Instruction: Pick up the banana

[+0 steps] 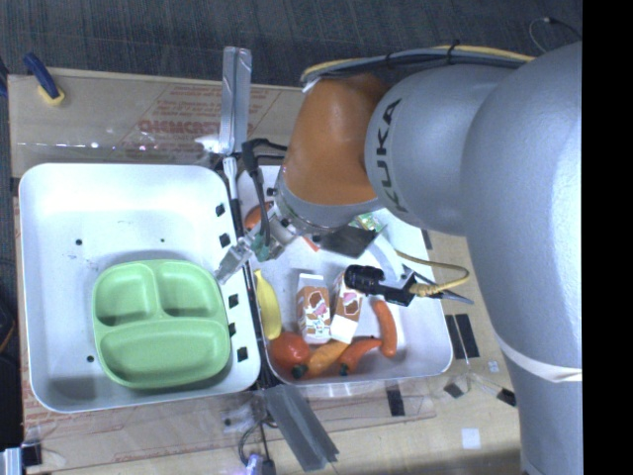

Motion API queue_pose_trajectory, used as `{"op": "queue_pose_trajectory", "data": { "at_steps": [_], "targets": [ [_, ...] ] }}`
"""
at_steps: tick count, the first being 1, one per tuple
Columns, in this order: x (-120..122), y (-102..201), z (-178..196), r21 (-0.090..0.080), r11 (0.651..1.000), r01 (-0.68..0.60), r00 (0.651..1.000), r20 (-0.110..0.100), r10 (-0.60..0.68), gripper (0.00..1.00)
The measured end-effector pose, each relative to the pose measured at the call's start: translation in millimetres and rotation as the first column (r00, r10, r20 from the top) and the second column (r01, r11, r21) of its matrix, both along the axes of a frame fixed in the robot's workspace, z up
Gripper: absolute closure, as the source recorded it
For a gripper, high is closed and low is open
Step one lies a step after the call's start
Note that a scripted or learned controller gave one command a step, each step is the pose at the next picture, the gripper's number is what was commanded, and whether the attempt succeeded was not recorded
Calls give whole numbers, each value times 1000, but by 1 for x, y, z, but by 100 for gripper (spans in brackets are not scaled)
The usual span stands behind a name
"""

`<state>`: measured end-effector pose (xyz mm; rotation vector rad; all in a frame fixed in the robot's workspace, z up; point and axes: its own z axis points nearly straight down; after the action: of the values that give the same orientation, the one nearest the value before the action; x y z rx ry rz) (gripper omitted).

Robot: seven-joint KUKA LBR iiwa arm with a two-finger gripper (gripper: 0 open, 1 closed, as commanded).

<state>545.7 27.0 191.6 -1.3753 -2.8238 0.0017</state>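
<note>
The banana [267,306] is yellow and lies lengthwise against the left wall of the right bin [435,354], near its front. My gripper [247,249] hangs at the divider between the two bins, just above and behind the banana's far end. The orange band of the arm [331,151] sits over the back of the right bin and hides what lies beneath it. Nothing is seen held in the gripper.
In front of the banana lie a red tomato [286,350], an orange pepper [334,355] and a sausage [386,328]. Two small cartons [316,311] stand beside it. A green divided plate [158,327] fills the front of the left bin [59,206].
</note>
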Motion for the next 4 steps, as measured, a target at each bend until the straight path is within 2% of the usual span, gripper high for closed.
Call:
{"op": "queue_pose_trajectory", "data": {
  "at_steps": [1, 2, 3, 4],
  "targets": [
    [-3, -82, 0, 0, 997, -71, 997, -1, 71, 0],
    [-36, -11, 0, 0, 999, 45, 999, -3, -45, 0],
    [7, 29, 0, 0, 993, 117, 993, -1, -117, 0],
    [7, 30, 9, -1, 994, 111, 994, -2, -111, 100]
  ]
}}
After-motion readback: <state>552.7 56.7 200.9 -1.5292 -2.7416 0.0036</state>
